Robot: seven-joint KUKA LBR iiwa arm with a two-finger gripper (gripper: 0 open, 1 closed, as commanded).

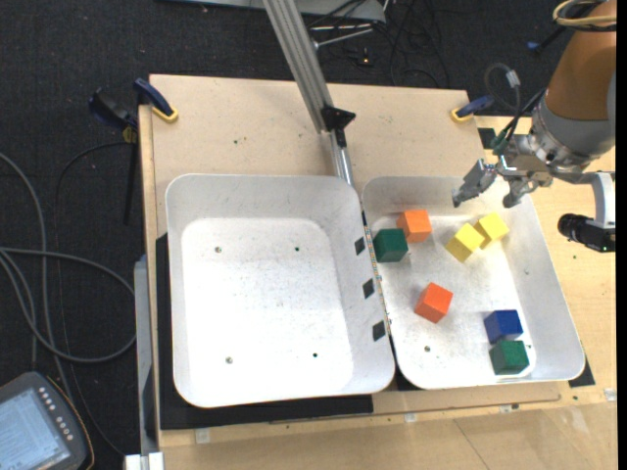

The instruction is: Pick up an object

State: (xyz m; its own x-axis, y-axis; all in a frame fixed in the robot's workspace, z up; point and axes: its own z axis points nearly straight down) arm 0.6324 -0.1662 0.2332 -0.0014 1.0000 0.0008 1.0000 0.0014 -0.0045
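1. The pincer (491, 187) is seen spread open and empty, held above the right bin (554, 292) near its twelve o'clock rim.
2. The nearest candidates, two yellow cubes (475, 235), are found touching, at about six o'clock from the pincer.
3. An orange cube (433, 302) is left standing apart mid-bin.
4. The cubes are judged light, rigid and not fragile; flat opposite faces should be gripped. The isolated orange cube is judged easier.
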